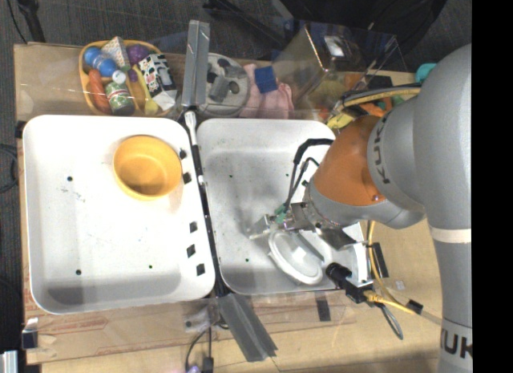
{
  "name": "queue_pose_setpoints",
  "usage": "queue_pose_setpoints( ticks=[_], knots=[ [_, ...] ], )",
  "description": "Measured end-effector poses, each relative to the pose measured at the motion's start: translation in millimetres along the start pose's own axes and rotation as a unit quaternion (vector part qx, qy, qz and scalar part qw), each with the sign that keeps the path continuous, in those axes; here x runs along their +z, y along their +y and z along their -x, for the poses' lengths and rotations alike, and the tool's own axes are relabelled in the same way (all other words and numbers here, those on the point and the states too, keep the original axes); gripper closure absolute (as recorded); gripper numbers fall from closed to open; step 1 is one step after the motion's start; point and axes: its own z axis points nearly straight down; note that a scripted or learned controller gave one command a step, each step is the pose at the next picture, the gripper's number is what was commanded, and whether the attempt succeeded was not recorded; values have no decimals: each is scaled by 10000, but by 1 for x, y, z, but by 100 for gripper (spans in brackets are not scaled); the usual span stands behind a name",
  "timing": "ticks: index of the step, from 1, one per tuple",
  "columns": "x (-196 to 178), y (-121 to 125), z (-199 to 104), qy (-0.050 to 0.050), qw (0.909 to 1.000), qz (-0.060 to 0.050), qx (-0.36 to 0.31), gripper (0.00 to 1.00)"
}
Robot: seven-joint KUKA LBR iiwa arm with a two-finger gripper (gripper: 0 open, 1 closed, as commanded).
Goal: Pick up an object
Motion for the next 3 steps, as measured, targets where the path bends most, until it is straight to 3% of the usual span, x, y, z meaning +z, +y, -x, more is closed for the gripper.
queue_pose_setpoints(
  ticks=[1, 2, 3],
  knots=[
    [2, 41, -25, 9, 9970, -33, 767, 0],
    [-75, 23, 4, 8, 9996, -26, 281, 0],
    [2, -3, 25, 15, 9984, -29, -571, 0]
  ],
)
